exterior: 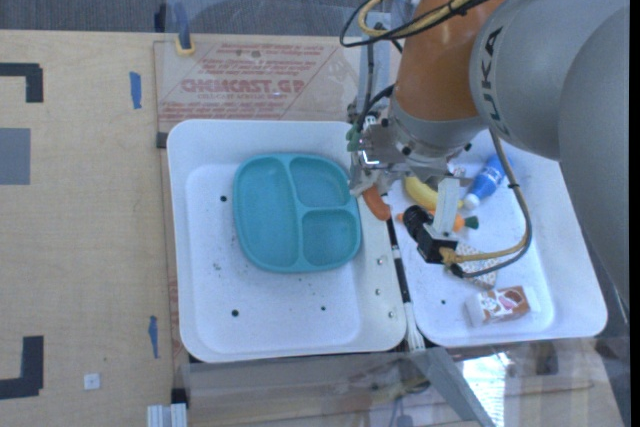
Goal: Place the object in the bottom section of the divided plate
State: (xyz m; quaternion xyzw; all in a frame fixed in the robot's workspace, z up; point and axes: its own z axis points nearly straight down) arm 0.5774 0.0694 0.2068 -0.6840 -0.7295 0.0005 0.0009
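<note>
Camera view: arm (pixel 540 55) reaches in from pic right, wrist over the seam between the 2 bins. Claw (pixel 365 171) sits low at that seam, just beside the right rim of the teal plate (pixel 265 215). Claw state: can't tell, wrist body blocks it, so no call on spread vs pinching anything.

Teal plate lies flat in the left bin (pixel 270 320), upper-middle area. 3 sections: big one on the left, 2 smaller on the right, one above the other. Bottom section (pixel 330 237) = the lower-right one.

Orange item (pixel 376 205), small + elongated, is right under the claw at the bin seam, just beside the plate rim near the divider between the 2 small sections. It's outside the plate. Touching the claw or not: can't tell.

Right bin (pixel 565 265) has a banana (pixel 421 191) partly under the wrist, a blue bottle (pixel 489 181) near it, and a red/white packet (pixel 499 304) well apart toward the front edge.

Both bins sit on a wooden desk (pixel 80 215); cardboard sheet (pixel 250 80) w/ red print behind the left bin.
</note>
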